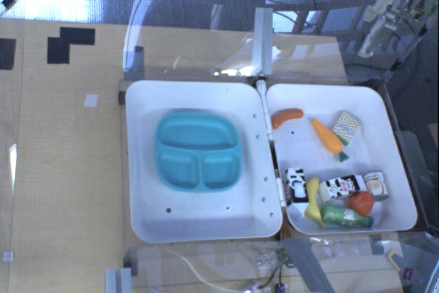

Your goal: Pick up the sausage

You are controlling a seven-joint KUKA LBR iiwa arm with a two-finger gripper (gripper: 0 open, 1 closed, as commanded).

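- the sausage (287, 117) lies in the right bin (391, 121), at its far left corner, just beside the wall shared by the 2 bins.
- a carrot (328, 137) lies near it to the right, with a small patterned box (346, 125) just beside the carrot.
- the gripper (394, 14) hangs pale and blurred beyond the right bin's far right corner, well apart from the sausage; i cannot tell its state.
- the left bin (144, 209) holds a blue plate (199, 151) with 3 compartments.

camera: fixed overhead | slanted down | both bins (274, 147) framed
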